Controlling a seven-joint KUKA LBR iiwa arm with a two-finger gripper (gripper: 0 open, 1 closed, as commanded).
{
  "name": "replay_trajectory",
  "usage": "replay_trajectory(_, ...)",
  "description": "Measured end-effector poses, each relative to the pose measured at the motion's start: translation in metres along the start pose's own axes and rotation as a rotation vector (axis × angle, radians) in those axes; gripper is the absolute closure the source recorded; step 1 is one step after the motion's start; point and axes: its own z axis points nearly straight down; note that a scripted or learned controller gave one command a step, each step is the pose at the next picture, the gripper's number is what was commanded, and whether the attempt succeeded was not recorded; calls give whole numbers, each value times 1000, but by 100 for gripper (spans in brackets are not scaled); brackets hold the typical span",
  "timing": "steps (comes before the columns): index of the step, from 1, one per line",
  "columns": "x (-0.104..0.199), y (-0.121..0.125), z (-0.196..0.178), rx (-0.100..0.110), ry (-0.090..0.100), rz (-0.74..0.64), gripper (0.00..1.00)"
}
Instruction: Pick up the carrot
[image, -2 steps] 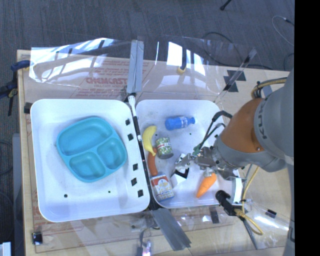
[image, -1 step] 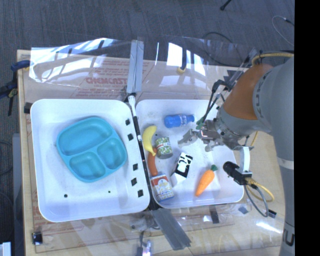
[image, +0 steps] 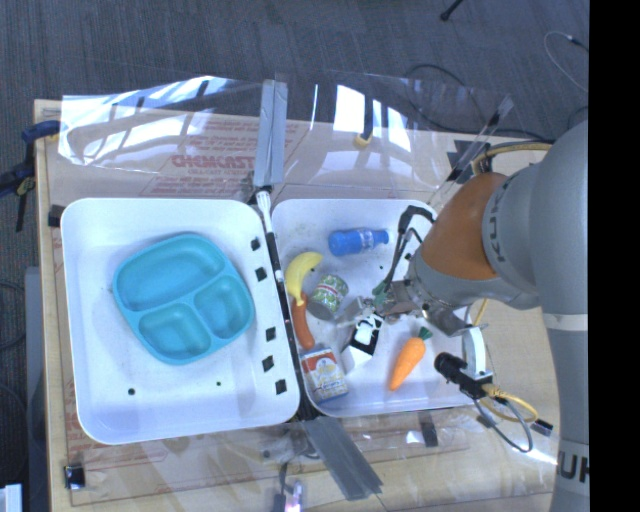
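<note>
The orange carrot (image: 405, 362), green stub at its top, lies tilted in the front right part of the right bin (image: 440, 400). My gripper (image: 363, 331) reaches in from the right and sits low in the middle of that bin, just left of the carrot and a little apart from it. The grey arm with its orange band (image: 462, 240) hangs over the bin's right side. Nothing can be seen held in the gripper.
In the right bin lie a banana (image: 301, 272), a blue bottle (image: 356, 241), a small can (image: 327, 295), a red sausage-like piece (image: 302, 322) and a small carton (image: 324, 373). The left bin (image: 90, 380) holds a blue divided plate (image: 182, 297).
</note>
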Motion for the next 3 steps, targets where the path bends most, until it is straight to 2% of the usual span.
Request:
replay_trajectory(1,0,2,-9,0,0,-6,100)
replay_trajectory(2,54,24,-5,-12,-5,233,100)
replay_trajectory(3,55,21,-1,-1,-1,233,0)
